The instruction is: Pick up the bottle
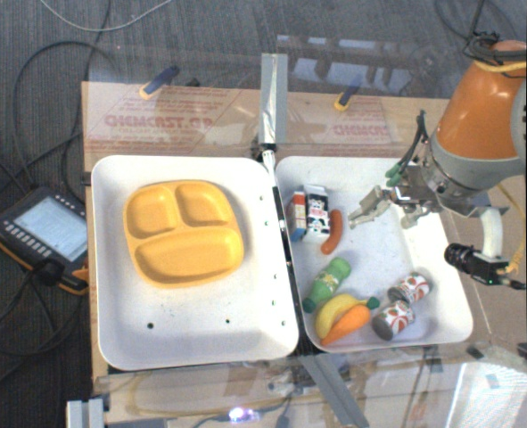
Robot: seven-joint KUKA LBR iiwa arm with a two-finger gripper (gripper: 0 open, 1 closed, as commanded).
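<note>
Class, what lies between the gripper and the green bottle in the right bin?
In the camera view, bare white bin floor separates the gripper from the green bottle.

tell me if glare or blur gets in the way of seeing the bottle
Camera view: the green bottle in the right bin is evenly lit and readable, though soft at this resolution; glare sits on the clear panels along the bench's far and near edges; the gripper looks slightly blurred.

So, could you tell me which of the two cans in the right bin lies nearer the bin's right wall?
The upper can, beside the right wall; the other can lies lower-left of it, next to the carrot.
</note>
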